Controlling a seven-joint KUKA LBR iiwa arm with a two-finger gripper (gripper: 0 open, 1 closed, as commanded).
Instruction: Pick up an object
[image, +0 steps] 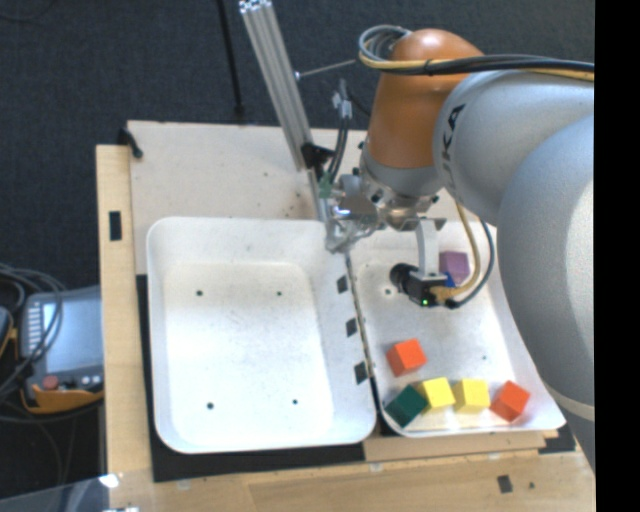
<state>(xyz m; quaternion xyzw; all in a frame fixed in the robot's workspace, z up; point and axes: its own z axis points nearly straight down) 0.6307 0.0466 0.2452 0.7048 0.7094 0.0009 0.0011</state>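
My gripper (342, 230) hangs over the far end of the divider between the two bins, at the right bin's (500, 330) back left corner. A purple block (455, 265) lies to its right, near the back of that bin. An orange block (406, 355) sits mid-bin. Along the front edge stand a green block (405, 405), two yellow blocks (438, 392) (473, 394) and a red-orange block (511, 399). None of the blocks is at the gripper.
The left bin (170, 300) lies beside the right one, with black clips along the divider (355, 320). A slanted aluminium rail (280, 90) rises behind the gripper. The arm's large grey body covers the right bin's far right side.
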